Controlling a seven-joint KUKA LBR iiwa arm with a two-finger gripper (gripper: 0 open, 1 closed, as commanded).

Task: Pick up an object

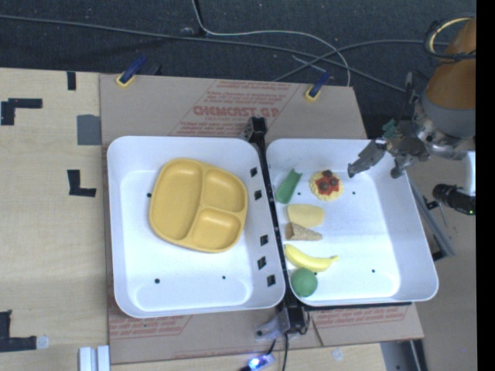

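Note:
The right bin (402, 277) holds several toy foods along its left side: a green pickle-like piece (288, 185), a small tart with red berries (326, 185), a pale yellow lump (306, 214), a tan wedge (303, 233), a banana (309, 259) and a green round fruit (305, 283). My gripper (376, 168) hangs over the bin's upper right corner, just right of the tart. It stands open, its fingers spread and nothing between them. One dark finger (362, 161) points down-left toward the tart.
The left bin (124, 230) holds a yellow divided plate (198, 205). A black divider with clips (267, 230) runs between the bins. Both bins rest on cardboard (232, 107). Cables (255, 33) cross the dark floor behind, and the arm's grey body (452, 107) stands at the right.

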